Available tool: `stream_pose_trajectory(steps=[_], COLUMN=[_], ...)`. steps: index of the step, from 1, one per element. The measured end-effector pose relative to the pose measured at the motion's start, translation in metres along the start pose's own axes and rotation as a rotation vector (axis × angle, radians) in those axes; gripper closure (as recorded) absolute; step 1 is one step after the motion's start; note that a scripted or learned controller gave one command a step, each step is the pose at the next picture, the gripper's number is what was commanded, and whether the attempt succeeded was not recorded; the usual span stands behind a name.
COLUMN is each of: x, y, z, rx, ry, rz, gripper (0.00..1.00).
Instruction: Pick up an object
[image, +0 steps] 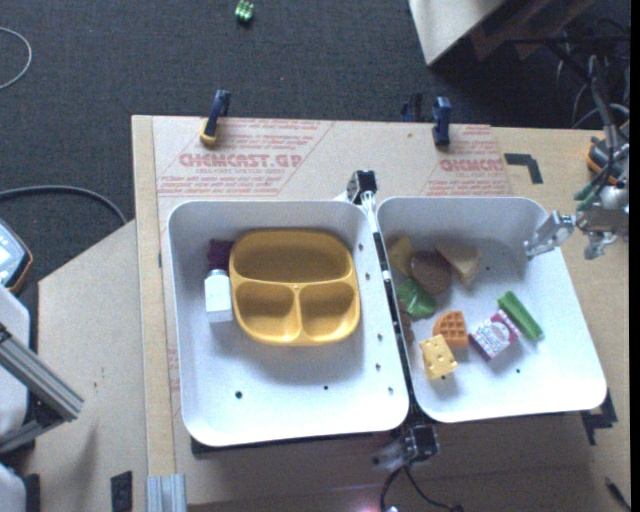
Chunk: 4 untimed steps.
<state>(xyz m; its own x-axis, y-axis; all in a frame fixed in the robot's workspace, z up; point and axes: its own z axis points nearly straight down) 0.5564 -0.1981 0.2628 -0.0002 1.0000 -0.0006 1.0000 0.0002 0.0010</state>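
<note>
The right bin (560, 380) holds several toy foods: a brown round piece (432, 270), a tan wedge (463, 262), a green leafy piece (415, 298), an orange waffle (451, 326), a yellow cheese block (437, 356), a pink and white box (493, 336) and a green stick (520, 315). My gripper (560, 232) hangs over the far right rim of this bin, up and to the right of the green stick. It touches none of the foods, and nothing shows in its grasp.
The left bin (200, 400) carries a yellow divided plate (295, 285), with a small white bottle (218, 295) and a dark purple item (220, 250) at its left side. Clamps (213, 118) hold the board at the back. Cables lie at the right edge.
</note>
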Motion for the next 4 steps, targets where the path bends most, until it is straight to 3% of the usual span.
stream_pose_trajectory(steps=[1, 4], x=[-0.003, 0.002], y=[-0.01, 0.001], z=[0.052, 0.18], rx=[0.008, 0.006], ry=[0.003, 0.003], rz=[0.001, 0.0], gripper=[0.0, 0.0])
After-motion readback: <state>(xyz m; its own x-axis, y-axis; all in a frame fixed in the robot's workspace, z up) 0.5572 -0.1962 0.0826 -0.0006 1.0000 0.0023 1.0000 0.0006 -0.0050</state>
